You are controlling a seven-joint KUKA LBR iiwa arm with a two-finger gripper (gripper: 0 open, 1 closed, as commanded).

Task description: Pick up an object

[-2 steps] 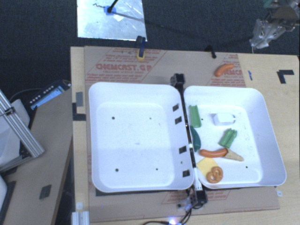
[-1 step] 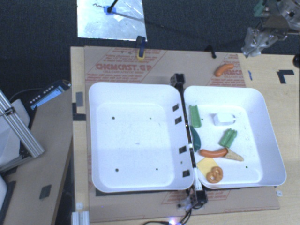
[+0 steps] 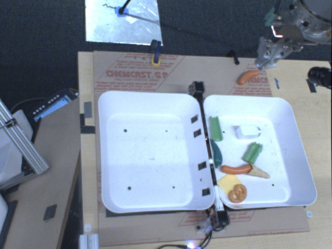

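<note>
The arm's tool (image 3: 268, 56), its grip impossible to read, hovers just beside a small orange sausage (image 3: 248, 77) lying outside the right bin (image 3: 298, 139), likely light, slick and best pinched mid-length.

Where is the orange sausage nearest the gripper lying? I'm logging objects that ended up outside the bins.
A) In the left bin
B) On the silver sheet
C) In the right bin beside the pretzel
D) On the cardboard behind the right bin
D: that sausage lies on the cardboard beyond the far rim of the right bin, just below the gripper.
</note>
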